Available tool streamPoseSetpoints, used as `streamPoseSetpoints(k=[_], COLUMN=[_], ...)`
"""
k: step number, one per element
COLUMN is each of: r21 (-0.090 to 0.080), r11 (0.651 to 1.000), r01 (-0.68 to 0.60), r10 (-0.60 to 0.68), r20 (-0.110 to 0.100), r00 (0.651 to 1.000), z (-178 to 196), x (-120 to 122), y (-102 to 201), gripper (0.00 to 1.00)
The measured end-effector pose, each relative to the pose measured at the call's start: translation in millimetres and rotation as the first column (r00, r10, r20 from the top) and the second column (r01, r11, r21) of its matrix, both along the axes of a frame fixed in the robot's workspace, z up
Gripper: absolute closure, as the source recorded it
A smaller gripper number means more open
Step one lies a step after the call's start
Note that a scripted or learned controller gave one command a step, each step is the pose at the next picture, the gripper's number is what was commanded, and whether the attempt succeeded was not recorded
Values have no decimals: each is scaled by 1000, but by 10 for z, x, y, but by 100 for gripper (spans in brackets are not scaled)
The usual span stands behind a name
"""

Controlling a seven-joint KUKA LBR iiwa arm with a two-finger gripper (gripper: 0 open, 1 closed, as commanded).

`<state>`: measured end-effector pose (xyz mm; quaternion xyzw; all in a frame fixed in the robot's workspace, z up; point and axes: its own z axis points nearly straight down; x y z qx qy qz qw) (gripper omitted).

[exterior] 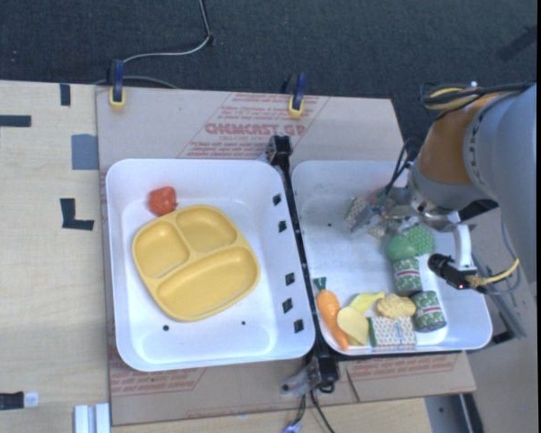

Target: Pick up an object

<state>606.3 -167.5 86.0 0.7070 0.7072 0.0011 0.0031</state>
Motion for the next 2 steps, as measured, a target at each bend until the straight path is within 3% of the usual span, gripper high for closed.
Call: streamPoseSetpoints(k=[1, 2], r21=[9, 1], r11=[1000, 1000], r01=[12, 0], r10=[-12, 0], r20=[-56, -3], r00=[998, 1000], z=[-32, -4], x=[535, -71], y=[61, 138], gripper=[0, 0])
